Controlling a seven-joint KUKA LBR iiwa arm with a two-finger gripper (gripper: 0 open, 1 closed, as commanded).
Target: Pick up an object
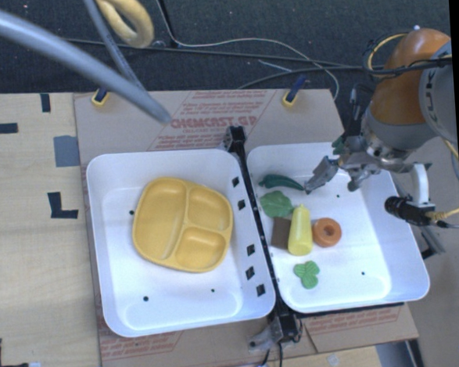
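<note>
From above, two white bins sit side by side on a brown board. The left bin [115, 226] has a yellow plate [183, 223] in it. The plate has three parts and lies flat near the middle of the bin.

The right bin [376, 266] holds the small things. A dark green pepper [281, 182] lies near the top left. Just below it is a leafy green thing [276, 205]. A brown block [281, 232] lies under the leaf, and a yellow bottle [299, 229] lies right next to the block, touching it. An orange ring [326, 232] sits just beside the bottle on the right. A little green piece [306, 273] lies below them, on its own.

The arm comes in from the right, over the top right of this bin. The gripper [338, 173] hangs above the bin with its two fingers spread apart. One finger [317, 174] points down and left toward the pepper. Nothing is between the fingers.
</note>
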